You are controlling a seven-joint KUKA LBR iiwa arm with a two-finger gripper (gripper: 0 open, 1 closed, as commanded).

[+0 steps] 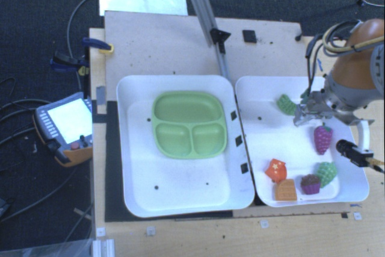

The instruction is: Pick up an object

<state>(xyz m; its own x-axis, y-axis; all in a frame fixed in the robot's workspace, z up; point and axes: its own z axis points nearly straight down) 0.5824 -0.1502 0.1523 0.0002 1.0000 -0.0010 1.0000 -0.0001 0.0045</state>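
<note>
My gripper [305,115] hangs over the back of the right bin [258,129], reaching in from the right. Just to its left, at the bin's back, lies a green toy [286,104], close to the gripper's tip; I cannot see contact. A purple bunch of grapes [323,138] lies just in front of the gripper. Along the bin's front sit a red and orange toy [276,170], an orange block [286,190], a purple and brown toy [310,184] and a green bumpy toy [328,173].
The left bin [135,147] holds a green divided plate [190,124]. A grey pole [201,0] slants down to the bench between the bins at the back. A handheld pendant [66,128] lies off the bench to the left.
</note>
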